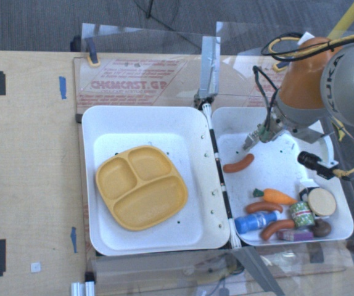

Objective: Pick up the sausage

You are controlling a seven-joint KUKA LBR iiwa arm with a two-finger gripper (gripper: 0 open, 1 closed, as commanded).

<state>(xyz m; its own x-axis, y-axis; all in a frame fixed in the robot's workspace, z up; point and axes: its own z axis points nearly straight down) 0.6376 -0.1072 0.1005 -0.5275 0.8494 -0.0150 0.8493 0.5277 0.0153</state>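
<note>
reddish-brown, the sausage lay bare on the floor of the right bin, toward its nine o'clock side, apart from the toy food heaped at five o'clock. the gripper hung just off the sausage's one o'clock; i couldn't tell its state. nothing was lifted; the whole pick remained.

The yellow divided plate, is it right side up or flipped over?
Right side up: the yellow divided plate in the left bin shows its three hollow compartments facing up.
</note>
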